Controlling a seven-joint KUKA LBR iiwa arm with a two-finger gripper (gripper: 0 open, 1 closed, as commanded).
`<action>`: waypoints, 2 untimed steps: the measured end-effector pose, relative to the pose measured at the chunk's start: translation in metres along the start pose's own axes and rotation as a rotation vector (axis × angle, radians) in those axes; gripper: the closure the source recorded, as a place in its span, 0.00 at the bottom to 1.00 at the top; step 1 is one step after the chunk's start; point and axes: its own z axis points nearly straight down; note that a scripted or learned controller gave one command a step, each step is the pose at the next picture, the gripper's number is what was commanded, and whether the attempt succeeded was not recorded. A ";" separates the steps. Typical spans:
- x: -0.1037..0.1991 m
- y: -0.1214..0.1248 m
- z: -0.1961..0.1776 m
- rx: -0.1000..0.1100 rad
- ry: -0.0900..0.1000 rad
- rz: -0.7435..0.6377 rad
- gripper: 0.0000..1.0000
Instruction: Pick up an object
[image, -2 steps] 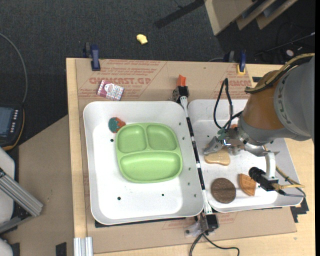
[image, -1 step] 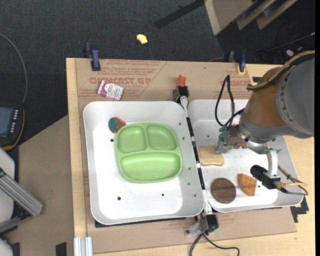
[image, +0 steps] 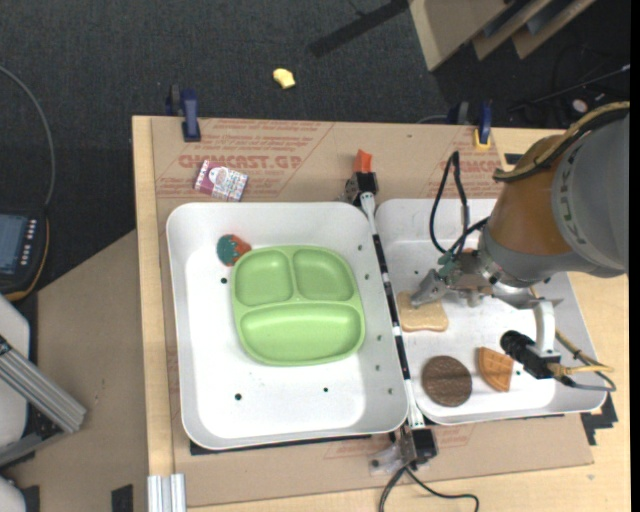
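Green plate (image: 297, 305) with three parts, in the white left bin (image: 200, 380). Beside the plate, a small red and teal thing (image: 234, 248). In the white right bin (image: 570, 395): tan toast (image: 424, 316), brown round cookie (image: 446, 380), orange wedge (image: 495, 368). Brown desk (image: 300, 150) with red print.

Two white bins (image: 200, 400), one green plate (image: 297, 305), four small food items (image: 446, 380).

In the left white bin (image: 200, 400) lay a green three-compartment plastic plate (image: 297, 304), a small round teal-and-red object (image: 233, 249) touching its rear-left corner. In the right white bin (image: 570, 395), a tan toast slice (image: 424, 317) lay below my gripper (image: 445, 284); a brown round cookie (image: 446, 380) lay nearer the front, an orange wedge (image: 494, 368) just right of it.
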 end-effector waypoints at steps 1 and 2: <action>-0.002 -0.004 0.011 0.005 0.003 -0.001 0.00; -0.041 0.064 0.001 0.003 -0.002 -0.003 0.00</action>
